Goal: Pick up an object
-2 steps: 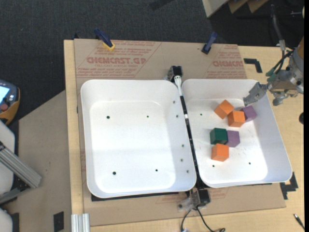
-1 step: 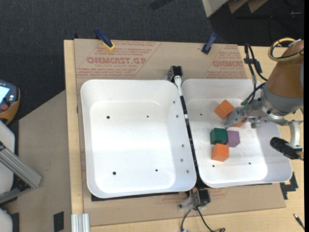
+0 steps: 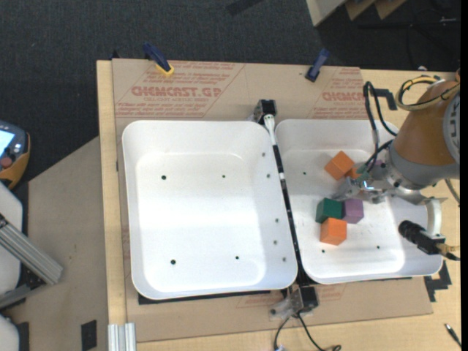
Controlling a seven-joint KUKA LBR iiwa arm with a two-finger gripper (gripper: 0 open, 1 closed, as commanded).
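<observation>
Blocks in right bin, gripper among them

Tool fingers blurred; arm cut off right.

1 fixed camera above the bench, slanted down over both white bins.

Four small blocks in right bin
</observation>
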